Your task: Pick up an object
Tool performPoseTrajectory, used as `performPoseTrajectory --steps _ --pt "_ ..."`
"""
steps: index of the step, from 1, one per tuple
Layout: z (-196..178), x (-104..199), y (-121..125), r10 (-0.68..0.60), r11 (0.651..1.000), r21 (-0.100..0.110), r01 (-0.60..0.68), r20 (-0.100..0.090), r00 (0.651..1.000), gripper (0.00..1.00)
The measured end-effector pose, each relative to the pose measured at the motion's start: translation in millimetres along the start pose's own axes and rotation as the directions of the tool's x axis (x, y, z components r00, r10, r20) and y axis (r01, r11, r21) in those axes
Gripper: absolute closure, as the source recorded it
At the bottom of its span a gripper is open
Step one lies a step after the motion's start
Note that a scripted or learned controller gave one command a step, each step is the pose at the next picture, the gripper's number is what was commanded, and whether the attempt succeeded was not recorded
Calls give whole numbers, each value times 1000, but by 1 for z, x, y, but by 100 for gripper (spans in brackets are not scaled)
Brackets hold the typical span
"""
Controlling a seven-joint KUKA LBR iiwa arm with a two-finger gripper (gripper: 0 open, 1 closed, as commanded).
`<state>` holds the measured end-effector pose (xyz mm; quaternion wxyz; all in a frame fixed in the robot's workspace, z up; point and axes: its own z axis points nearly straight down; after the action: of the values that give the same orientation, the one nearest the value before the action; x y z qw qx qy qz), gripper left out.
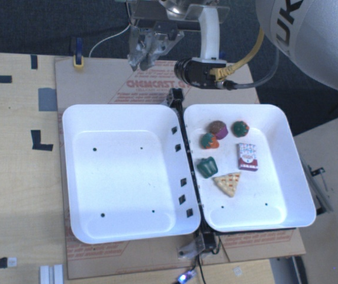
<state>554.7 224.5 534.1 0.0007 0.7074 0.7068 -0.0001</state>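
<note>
Looking from left to right, one line for each thing:
Left bin (80,176): white, shallow, nothing to take from it.
Gripper (140,61): high above the far edge of the bins, over the cardboard, well apart from every toy; holding nothing; whether it is open or closed I cannot tell.
Green pepper (207,167): right bin, near the divider; probably light, hard plastic, rounded and maybe slippery; take it across the narrow middle.
Pizza slice (228,183): just beside the pepper; flat, low, hard to get under.
Brown toy (218,127): far side, touching an orange-green one.
Red box (247,156): lying flat; stiff, straight sides, probably the easiest hold.
Round green toy (240,128): may roll away.
</note>
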Motion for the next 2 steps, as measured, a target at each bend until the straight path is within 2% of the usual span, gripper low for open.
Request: performPoseTrajectory --steps 1,2 --pt "169 9 -76 -4 1000 21 4 8 1000 100" --pt "27 -25 -71 -1 1000 -11 1 -6 1000 100"
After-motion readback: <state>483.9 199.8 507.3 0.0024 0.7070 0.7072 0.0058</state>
